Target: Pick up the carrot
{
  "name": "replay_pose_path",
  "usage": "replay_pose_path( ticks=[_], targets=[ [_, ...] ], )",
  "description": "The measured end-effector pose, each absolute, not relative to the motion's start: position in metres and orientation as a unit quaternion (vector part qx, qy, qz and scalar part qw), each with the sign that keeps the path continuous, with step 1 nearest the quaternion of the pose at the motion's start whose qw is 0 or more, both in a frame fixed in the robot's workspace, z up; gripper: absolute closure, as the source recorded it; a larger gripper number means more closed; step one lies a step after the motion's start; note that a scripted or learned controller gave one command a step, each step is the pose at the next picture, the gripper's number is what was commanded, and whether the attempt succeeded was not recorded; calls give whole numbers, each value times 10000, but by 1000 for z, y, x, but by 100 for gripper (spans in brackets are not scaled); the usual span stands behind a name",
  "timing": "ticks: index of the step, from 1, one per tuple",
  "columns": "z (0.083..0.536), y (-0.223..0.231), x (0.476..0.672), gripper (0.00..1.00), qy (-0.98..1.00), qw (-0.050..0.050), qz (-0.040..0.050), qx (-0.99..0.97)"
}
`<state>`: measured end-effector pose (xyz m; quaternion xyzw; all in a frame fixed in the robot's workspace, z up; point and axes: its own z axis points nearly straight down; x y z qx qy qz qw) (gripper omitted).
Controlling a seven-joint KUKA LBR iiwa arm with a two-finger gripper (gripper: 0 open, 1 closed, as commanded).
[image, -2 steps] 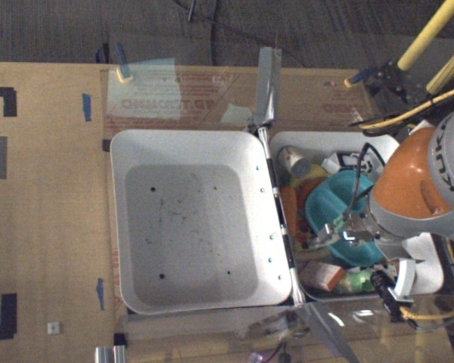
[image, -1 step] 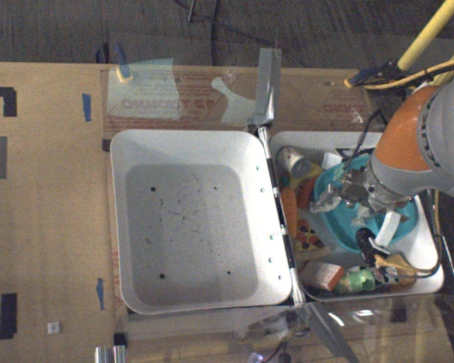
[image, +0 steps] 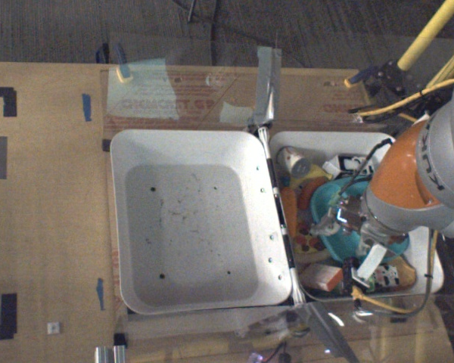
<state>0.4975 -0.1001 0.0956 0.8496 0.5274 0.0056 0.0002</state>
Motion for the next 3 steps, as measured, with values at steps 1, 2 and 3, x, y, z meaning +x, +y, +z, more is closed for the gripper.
replay_pose_path(
  ticks=[1,2,3],
  targets=[
    [94,-89,488,0,4374,43,113,8992],
    [92,-86,508,0,3702,-15,80,9289],
    [97,-123,558,0,3125,-37,133,9498]
  ],
)
